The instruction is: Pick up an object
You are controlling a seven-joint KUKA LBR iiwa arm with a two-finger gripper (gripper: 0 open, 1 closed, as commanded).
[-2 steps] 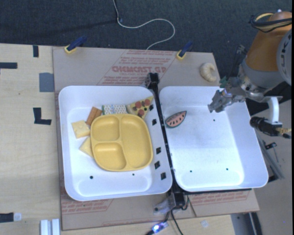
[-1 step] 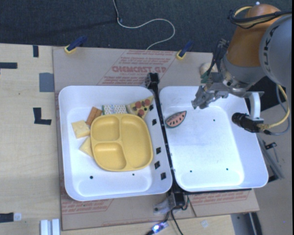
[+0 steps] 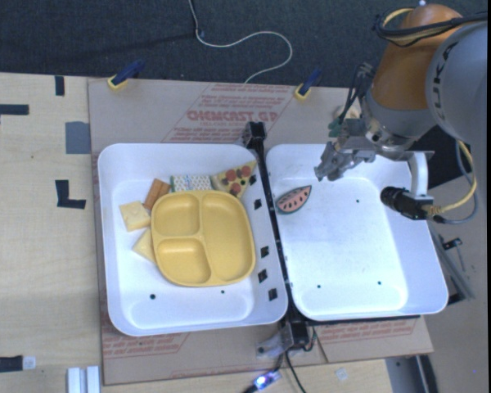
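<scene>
Hovering over the far edge of the right bin (image 3: 409,297), the gripper (image 3: 329,170) hung clear of every object, and whether it was open or closed could not be told from this slanted view. Nothing showed in its grasp. The nearest candidate for picking was the watermelon slice (image 3: 295,198), which lay on the right bin's floor close to its left edge, beside the divider (image 3: 266,211) between the two bins and nearer the far corner than the near one. The slice sat apart from the gripper, to its left and slightly nearer the camera, so a short move towards that edge would probably have been needed before any descent.

The left bin (image 3: 119,293) carried the rest: a yellow divided plate (image 3: 203,237) filling its middle, with small flat food pieces (image 3: 136,214) crowded along its left and far sides, some tucked partly under the plate's rim. That crowding likely made them awkward targets, since fingers would have had little room beside the plate. The lone slice, lying flat on bare white floor, looked the easier choice, though its thinness could have let it slip.
</scene>
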